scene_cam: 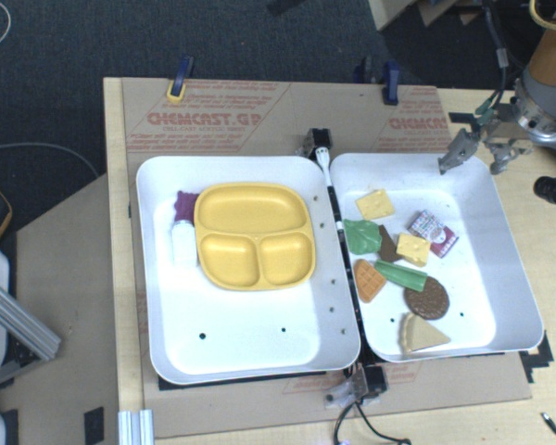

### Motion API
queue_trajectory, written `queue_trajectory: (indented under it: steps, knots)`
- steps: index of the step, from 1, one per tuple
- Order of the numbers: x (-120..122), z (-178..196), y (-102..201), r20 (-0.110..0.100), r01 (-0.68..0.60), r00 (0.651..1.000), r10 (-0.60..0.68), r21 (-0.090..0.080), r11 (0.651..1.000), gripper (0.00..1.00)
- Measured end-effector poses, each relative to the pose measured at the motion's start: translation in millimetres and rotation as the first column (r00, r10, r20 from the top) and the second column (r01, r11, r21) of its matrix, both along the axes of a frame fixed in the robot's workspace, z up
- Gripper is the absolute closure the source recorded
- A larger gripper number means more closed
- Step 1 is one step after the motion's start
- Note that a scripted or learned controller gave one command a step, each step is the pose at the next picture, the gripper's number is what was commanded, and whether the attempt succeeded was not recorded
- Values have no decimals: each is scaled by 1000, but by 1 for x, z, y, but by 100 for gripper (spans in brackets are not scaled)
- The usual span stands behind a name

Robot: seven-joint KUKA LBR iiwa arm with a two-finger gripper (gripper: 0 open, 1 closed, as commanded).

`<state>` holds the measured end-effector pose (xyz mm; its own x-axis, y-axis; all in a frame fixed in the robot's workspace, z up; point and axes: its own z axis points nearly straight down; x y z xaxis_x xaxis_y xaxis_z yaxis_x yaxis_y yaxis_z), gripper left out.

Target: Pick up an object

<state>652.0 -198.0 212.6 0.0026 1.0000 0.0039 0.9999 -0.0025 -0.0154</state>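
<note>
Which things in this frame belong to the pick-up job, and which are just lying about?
Job:
gripper, above the right bin's far rim, holding nothing
right bin
cheese piece
green piece
waffle
brown cookie
wrapped packet

Lying about:
left bin
yellow divided tray
clamps
cardboard sheet
</note>
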Motion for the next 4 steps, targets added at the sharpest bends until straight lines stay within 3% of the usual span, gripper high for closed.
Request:
queue_trajectory:
  steps: [1,3,4]
  knots:
    - [3,9,0,15,-3,1000,3,-3,1000,0]
    - [6,-105,14,9,-4,1000,4,-2,1000,0]
    - [5,-129,15,11,-5,1000,5,-3,1000,0]
